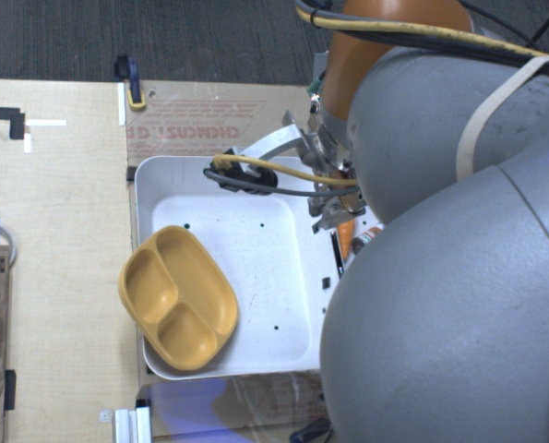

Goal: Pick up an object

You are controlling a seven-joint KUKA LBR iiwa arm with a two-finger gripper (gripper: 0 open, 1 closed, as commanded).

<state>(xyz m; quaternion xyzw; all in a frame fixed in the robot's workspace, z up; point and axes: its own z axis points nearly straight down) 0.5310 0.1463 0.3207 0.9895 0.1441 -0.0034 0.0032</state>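
Mostly the grey arm [440, 247] blocks the right side, hiding the end effector, so its grip cannot be told. A tan divided dish [177, 298] lies at seven o'clock in the white bin [283, 275], overlapping its rim.

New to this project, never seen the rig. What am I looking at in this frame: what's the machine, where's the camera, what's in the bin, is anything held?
One camera is fixed above the bench and looks down at a slant. The large grey shape on the right is the robot arm, a KUKA iiwa with an orange band above its wrist; it reaches in from the right. Yellow and black cables run along the wrist over a shallow white bin. In that bin a tan divided dish lies at the lower left, overlapping the rim. The arm hides most of what lies to the right. The gripper's tip is not clear here, so I cannot say anything is held.
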